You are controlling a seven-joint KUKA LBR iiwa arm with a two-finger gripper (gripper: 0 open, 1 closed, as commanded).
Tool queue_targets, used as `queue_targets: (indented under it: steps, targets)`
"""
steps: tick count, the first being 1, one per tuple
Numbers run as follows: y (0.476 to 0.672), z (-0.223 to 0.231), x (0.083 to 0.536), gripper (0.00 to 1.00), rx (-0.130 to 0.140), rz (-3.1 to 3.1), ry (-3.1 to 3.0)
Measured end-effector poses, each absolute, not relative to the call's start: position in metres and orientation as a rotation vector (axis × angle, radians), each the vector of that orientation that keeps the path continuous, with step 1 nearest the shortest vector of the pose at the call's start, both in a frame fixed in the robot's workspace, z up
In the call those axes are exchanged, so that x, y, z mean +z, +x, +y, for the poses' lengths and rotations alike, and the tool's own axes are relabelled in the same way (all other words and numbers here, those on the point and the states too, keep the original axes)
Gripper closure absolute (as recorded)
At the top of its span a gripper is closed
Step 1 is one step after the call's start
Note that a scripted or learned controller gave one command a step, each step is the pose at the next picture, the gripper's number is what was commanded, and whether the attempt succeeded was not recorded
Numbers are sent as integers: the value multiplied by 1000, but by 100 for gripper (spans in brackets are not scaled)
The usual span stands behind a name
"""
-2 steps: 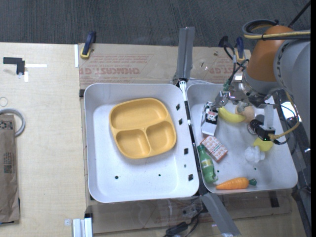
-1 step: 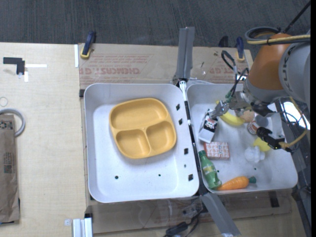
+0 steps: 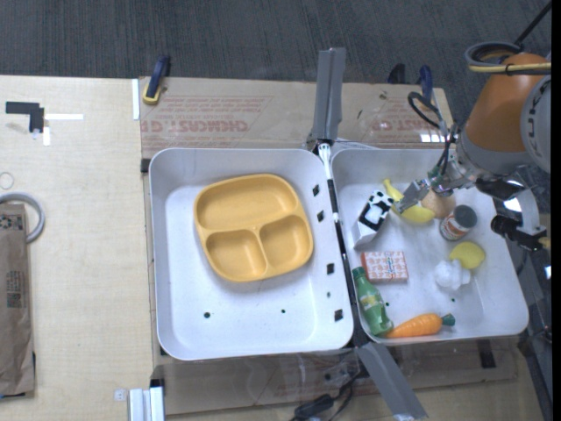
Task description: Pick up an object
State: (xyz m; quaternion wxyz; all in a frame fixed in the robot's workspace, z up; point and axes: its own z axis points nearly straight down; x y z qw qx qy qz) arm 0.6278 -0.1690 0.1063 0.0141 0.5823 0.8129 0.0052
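From the overhead camera, the bench (image 3: 70, 235) is pale wood on the left, with a sheet of brown cardboard (image 3: 263, 117) under the far edge of two white bins, and dark carpet (image 3: 219, 16) beyond the bench's far edge. The left bin (image 3: 175, 323) carries a yellow divided plate (image 3: 252, 226) sitting toward its far-left part, with bare white floor along the near edge and the right wall. The right bin (image 3: 500, 314) is the busy one: a black-and-white toy (image 3: 379, 207) near its far-left corner, a yellow fruit (image 3: 418, 214) just beside it, a small can (image 3: 458, 222) and a yellow-green ball (image 3: 468, 253) toward the right wall, a white crumpled piece (image 3: 451, 275) below that, a small printed box (image 3: 386, 266) in the middle, a green bottle (image 3: 370, 301) along the left wall and a carrot (image 3: 419, 324) along the near edge. The gripper (image 3: 436, 188) comes in over the far-right part of this bin, its tip right at the yellow fruit and a pale round object (image 3: 440, 203); whether its pincer is open or closed cannot be told. Open floor in this bin lies along the far edge and in the near-right corner.
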Motion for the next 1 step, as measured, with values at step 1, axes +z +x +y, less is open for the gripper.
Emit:
queue_targets:
  steps: [1]
  targets:
    - [660,-199,98,0,2,2822,1376]
